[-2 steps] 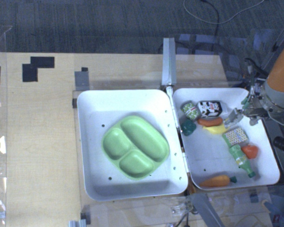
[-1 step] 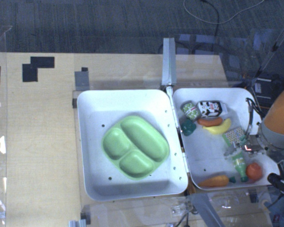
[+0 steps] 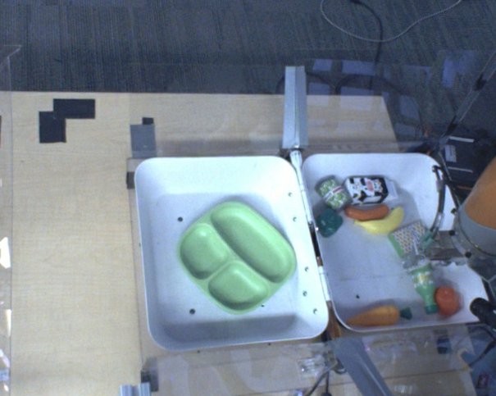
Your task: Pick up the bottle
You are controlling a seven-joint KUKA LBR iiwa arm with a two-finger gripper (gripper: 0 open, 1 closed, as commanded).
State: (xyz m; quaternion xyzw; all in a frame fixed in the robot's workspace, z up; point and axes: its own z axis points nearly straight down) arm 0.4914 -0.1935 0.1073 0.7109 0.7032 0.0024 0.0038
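The bottle [image 3: 419, 274] is a pale green, see-through one lying in the right bin [image 3: 359, 291], near its right wall, with its cap end toward the front. A patterned label or packet [image 3: 406, 238] sits at its far end. My gripper [image 3: 436, 249] is low over the right side of the bin, just right of the bottle's upper part. The grey wrist and orange band [image 3: 488, 197] rise behind it at the view's right edge. Whether the gripper touches the bottle is unclear from here.
The right bin also holds a green can [image 3: 332, 193], a black-and-white carton [image 3: 366, 188], a banana [image 3: 384, 222], a red-orange vegetable [image 3: 367, 212], a dark green piece [image 3: 329, 222], a carrot [image 3: 375, 316] and a tomato [image 3: 447, 301]. A green divided plate [image 3: 236, 255] lies in the left bin [image 3: 167, 311].
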